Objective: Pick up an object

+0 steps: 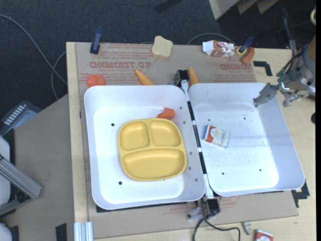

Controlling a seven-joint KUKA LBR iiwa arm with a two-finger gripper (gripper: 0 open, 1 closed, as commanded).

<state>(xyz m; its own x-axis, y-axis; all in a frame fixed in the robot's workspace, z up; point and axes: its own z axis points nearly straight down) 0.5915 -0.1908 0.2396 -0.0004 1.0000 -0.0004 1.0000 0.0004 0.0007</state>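
Note:
A small white carton (215, 136) with red and blue print lies flat in the left part of the right bin (271, 159). In the left bin (100, 134) sits a yellow divided plate (151, 148), and a small orange piece (167, 113) rests just behind it. My gripper (276, 97) hovers over the right bin's far right corner, well away from the carton. Its two grey fingers (262, 97) stand apart, open, with nothing between them.
Behind the bins on the board lie a bread slice (162, 45), a small milk carton (219, 48), a carrot (144, 77), an orange disc (95, 79) and a blue clip (96, 40). A black clamp (181, 77) sits where the bins meet.

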